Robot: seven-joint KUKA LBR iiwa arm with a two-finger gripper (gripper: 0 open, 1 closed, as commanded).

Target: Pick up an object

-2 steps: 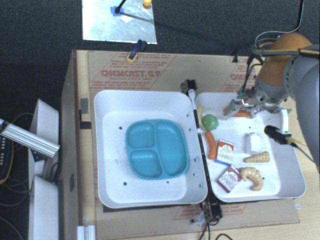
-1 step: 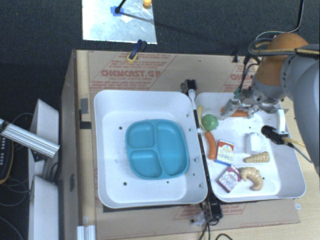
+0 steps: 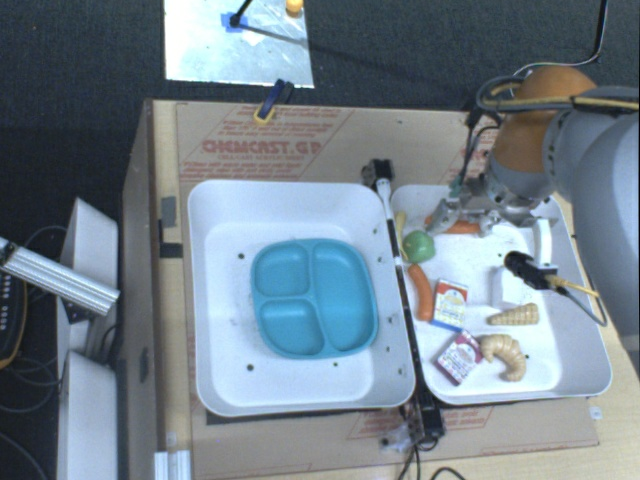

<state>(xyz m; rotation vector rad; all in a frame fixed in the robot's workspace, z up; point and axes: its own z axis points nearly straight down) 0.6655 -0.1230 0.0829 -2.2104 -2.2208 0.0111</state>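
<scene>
Hand sits just above a small orange piece, whose long axis roughly follows the arm's reach (open or closed: cannot tell).

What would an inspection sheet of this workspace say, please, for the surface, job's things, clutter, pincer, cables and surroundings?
Surface: printed cardboard on the bench, bearing the left bin and right bin side by side.
Job's things: in the right bin, a green ball, sausage, red-and-white carton, red packet, cone, croissant and orange piece.
Clutter: blue divided plate in the left bin.
Grippers: pincer low over the right bin's far end, at the orange piece.
Cables: black cable at upper right; wires at left.
Surroundings: dark floor, shiny sheet, yellow ball.
</scene>
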